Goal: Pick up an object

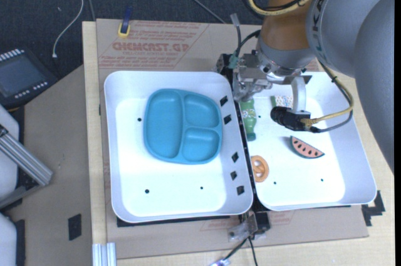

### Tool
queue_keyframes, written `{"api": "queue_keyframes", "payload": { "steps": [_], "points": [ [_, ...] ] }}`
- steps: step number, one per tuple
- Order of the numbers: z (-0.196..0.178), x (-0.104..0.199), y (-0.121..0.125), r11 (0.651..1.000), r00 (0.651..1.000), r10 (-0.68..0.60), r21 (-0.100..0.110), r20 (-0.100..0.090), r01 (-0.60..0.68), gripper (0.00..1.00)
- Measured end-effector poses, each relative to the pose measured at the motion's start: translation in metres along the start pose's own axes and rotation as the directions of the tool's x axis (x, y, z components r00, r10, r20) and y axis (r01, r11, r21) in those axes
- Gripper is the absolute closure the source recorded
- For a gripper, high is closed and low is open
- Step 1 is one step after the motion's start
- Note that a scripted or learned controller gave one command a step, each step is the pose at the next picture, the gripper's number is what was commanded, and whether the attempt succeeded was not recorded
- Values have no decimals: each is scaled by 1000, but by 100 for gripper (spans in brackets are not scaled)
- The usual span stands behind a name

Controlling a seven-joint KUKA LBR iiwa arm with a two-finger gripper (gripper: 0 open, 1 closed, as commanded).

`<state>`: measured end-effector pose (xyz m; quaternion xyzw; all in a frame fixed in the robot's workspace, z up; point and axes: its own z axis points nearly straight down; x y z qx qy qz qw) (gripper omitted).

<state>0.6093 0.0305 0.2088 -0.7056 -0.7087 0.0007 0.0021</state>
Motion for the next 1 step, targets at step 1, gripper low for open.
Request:
{"api": "queue_keyframes", "payload": {
  "steps": [1],
  "points": [
    [5, 51, -18, 1000, 1000, -1, 0, 0, 1, 100]
  ]
}}
